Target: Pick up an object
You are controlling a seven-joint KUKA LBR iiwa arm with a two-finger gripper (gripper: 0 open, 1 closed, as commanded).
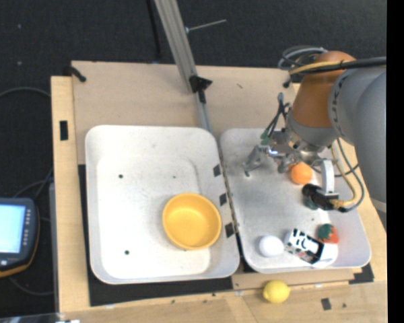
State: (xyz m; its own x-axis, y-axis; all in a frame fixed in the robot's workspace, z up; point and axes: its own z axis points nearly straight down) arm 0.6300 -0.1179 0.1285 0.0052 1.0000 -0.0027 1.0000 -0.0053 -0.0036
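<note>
Camera view, from above at a slant. The arm (pixel 337 106) comes in from the right, its wrist low over the back of the right bin (pixel 256 200). The hand (pixel 273 155) hangs close above the bin floor, pointing roughly toward the bin's back-left part. Whether it is open or closed I cannot tell; the wrist body and cables cover the tips.

Nearest candidate: a small orange ball (pixel 300 173), on the bin floor just beside the hand, to its right and slightly toward the front. It is round, so no long axis to line up with.

Further forward in the same bin: a white ball (pixel 271 245) and a black-and-white toy (pixel 306 245), well apart from the hand. A yellow bowl (pixel 191 221) sits in the left bin (pixel 121 180). A lemon (pixel 276 291) lies on the counter (pixel 121 93), outside the bins.

Judgement: nothing gripped yet; a short sideways shift would put the hand over the orange ball.
</note>
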